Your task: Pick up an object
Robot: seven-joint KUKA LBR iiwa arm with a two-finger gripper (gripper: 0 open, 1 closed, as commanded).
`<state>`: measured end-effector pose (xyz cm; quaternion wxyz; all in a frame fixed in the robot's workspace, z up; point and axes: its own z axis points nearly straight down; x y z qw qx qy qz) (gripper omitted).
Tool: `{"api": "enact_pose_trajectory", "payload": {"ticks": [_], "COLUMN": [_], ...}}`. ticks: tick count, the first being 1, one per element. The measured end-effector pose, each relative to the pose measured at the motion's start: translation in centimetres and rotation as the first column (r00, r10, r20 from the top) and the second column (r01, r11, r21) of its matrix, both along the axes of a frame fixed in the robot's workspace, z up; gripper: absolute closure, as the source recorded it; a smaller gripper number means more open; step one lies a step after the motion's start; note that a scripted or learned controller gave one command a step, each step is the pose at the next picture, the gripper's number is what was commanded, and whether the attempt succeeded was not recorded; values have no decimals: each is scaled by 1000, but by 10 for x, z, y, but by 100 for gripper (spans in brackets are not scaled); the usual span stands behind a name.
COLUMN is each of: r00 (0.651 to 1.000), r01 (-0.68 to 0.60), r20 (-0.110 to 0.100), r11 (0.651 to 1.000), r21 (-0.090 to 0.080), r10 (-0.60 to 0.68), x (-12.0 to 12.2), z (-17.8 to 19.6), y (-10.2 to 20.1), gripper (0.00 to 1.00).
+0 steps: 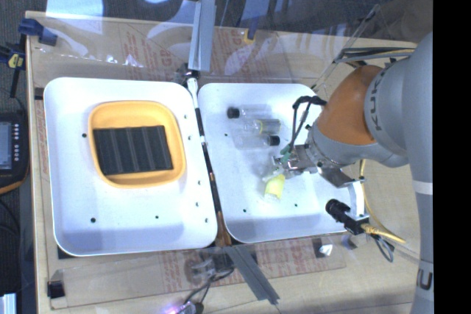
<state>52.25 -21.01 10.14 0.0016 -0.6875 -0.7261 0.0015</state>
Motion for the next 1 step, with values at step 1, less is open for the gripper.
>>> {"api": "enact_pose_trajectory", "payload": {"ticks": [1], "r00": [999], "r01": [53], "r20": [4], "r11": [999], "r21": [0], "r10": [-53], "x": [39], "z": [136], "y": [24], "gripper": [100]}}
